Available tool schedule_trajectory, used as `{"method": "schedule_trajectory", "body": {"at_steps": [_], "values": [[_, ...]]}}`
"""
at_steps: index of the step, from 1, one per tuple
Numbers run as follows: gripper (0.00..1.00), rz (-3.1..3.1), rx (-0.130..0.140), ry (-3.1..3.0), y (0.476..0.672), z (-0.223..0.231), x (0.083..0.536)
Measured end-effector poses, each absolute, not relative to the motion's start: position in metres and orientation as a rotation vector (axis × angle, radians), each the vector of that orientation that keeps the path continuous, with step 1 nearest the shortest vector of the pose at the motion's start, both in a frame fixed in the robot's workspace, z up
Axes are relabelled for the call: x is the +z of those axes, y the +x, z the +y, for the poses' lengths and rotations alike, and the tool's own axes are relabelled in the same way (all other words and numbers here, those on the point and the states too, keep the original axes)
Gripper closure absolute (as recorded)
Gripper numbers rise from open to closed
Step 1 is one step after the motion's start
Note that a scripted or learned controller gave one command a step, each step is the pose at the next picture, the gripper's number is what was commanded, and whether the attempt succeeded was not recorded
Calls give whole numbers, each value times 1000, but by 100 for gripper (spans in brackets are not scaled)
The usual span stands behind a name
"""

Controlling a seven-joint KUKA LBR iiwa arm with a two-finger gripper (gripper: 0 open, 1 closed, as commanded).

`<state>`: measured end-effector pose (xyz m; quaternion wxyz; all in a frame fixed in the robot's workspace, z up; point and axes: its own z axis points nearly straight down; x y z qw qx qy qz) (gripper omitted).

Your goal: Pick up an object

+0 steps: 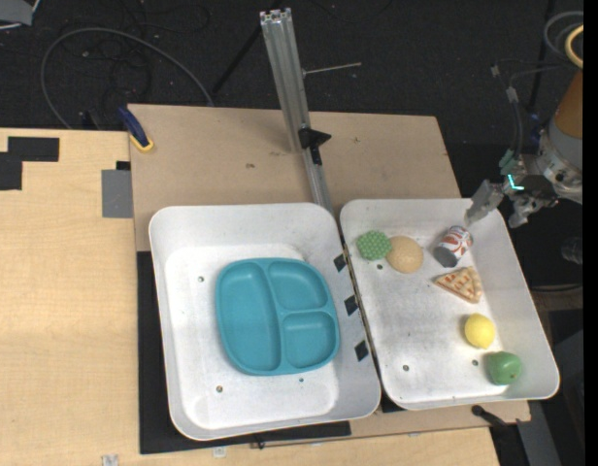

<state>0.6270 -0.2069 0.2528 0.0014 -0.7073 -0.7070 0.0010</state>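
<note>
me: my gripper [501,200] hangs over right bin's [415,377] far corner
jaws: cannot tell
nearest: can [453,246], just below-left of me
further: 5 food toys

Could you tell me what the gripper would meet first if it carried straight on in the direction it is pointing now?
Probably the small red and white can. The gripper points down-left from the right bin's upper right corner, and the can lies just ahead. Height above the bin is unclear, so it might pass over it.
</note>
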Motion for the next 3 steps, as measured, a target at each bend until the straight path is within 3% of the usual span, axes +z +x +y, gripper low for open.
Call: {"method": "schedule_trajectory", "body": {"at_steps": [1,2,3], "values": [[0,-2221,1,-2221,628,-207,254],[0,-2217,6,-2216,622,-202,192],[0,-2222,6,-2213,631,-200,141]]}}
